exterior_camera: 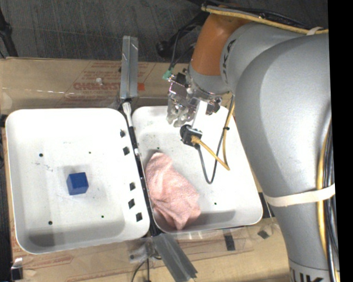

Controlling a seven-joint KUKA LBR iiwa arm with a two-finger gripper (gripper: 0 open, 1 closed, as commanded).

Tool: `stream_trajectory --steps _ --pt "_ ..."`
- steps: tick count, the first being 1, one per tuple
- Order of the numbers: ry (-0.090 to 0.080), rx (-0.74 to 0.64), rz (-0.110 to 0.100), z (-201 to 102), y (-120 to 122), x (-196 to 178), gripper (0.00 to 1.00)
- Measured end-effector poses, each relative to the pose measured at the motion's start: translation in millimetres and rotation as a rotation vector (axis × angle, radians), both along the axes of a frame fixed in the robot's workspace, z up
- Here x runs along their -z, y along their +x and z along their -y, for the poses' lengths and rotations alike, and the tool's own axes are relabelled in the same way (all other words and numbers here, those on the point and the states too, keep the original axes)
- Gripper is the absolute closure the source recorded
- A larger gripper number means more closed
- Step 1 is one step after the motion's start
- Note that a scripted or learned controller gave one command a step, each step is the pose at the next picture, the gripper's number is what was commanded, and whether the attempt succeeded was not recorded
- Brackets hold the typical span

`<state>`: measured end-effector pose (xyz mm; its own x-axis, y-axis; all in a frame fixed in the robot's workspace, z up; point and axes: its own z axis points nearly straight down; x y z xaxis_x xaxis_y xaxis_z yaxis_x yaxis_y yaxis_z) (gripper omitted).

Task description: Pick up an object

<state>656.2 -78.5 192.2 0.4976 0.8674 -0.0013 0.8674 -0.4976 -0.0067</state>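
Camera view: the tool (176,116) hangs above the right bin's (241,208) far rim; whether it is apart or together I cannot tell. The pink cloth (170,190) lies nearer in that bin; a centred descent should suit. A blue cube (77,183) sits in the left bin (24,129) on the cardboard-covered table (57,78)

Two bins side by side on a bench (57,78). In the left bin (24,123), a cube (77,183), left of centre and toward the near side, apart from every wall. In the right bin (240,193), a cloth (170,190), bunched against the dividing wall and the near edge. Behind the cloth, above the right bin's far side, the gripper (176,114), apart from the cloth, on an arm (280,104) entering from the right.
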Motion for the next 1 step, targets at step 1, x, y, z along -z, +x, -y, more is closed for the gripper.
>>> stream_trajectory --steps 1 --pt "0.000 -0.067 0.000 9.8 0.0 -0.5 1.00"
